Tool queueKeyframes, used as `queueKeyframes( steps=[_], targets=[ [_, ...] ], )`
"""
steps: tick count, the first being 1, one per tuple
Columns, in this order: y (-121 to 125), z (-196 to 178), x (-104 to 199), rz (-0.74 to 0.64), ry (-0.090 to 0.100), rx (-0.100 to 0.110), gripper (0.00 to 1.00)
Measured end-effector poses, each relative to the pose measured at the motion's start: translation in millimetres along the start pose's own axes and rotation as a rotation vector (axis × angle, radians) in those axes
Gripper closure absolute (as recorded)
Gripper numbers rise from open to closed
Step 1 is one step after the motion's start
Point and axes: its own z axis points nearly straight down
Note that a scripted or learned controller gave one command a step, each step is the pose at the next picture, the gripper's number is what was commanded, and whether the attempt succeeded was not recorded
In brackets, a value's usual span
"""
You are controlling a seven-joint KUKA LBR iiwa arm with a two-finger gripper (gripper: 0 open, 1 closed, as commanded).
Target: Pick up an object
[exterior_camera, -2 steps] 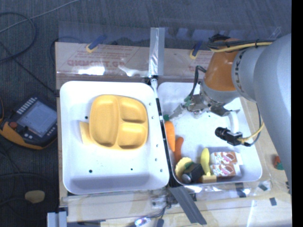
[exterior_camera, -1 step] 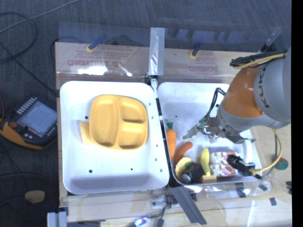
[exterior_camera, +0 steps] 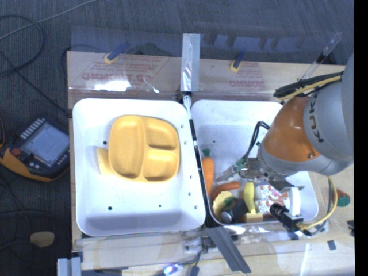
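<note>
Two white bins sit side by side on the desk (exterior_camera: pixel 270 76). The left bin (exterior_camera: pixel 86 171) carries a yellow divided tray (exterior_camera: pixel 144 147), lying flat with a paler yellow piece poking out from under its left edge. The right bin (exterior_camera: pixel 221 122) has a heap of toy food crowded into its near end: a carrot (exterior_camera: pixel 207 170) along the left wall, a yellow banana-like piece (exterior_camera: pixel 249 194), some darker bits (hard to name). The grey and orange arm (exterior_camera: pixel 310 131) reaches in from the right, its gripper (exterior_camera: pixel 253 171) low over that heap.
</note>
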Motion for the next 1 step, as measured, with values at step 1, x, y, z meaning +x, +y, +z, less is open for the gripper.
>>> queueKeyframes(
  steps=[1],
  targets=[
    [1.3, -9.5, 2.4, -0.002, 0.006, 0.000, 1.00]
  ],
)
